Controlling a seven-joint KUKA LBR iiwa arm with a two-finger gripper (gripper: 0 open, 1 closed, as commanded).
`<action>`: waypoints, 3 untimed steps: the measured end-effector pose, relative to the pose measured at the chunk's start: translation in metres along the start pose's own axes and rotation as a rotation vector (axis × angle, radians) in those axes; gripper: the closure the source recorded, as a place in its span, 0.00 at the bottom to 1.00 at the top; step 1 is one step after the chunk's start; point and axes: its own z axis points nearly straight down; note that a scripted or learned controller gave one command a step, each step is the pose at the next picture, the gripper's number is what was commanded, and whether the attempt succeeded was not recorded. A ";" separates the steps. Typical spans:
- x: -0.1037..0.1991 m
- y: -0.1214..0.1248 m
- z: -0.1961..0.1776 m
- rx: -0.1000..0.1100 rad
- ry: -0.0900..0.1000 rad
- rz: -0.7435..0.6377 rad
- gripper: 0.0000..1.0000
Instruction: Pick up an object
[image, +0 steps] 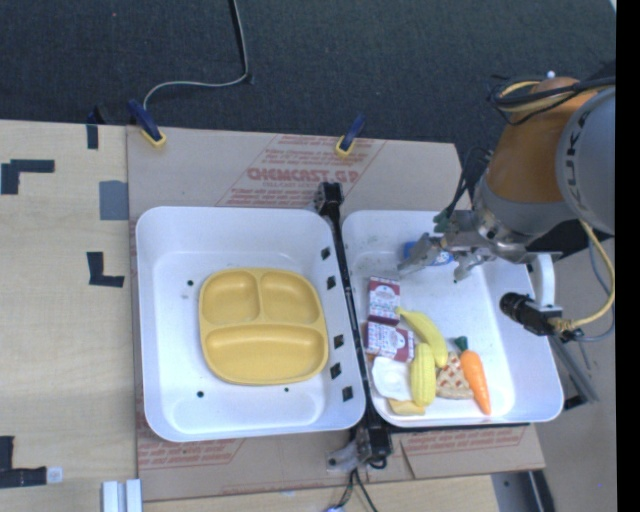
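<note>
I see the toy food heaped at the near end of the right shallow white bin: a yellow plastic banana, an orange carrot and two dark red cartons. The two-finger gripper hangs over that bin's far end; whether its fingers are spread, I cannot tell. The left white bin holds a yellow sectioned tray. Beneath lies brown cardboard printed "CHEMCAST", on a pale wooden tabletop.
</note>
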 end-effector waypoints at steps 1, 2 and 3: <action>-0.007 0.021 0.117 -0.012 -0.002 0.000 0.00; 0.001 0.081 0.123 0.037 0.003 0.009 0.00; 0.002 0.081 0.124 0.036 0.000 0.010 0.00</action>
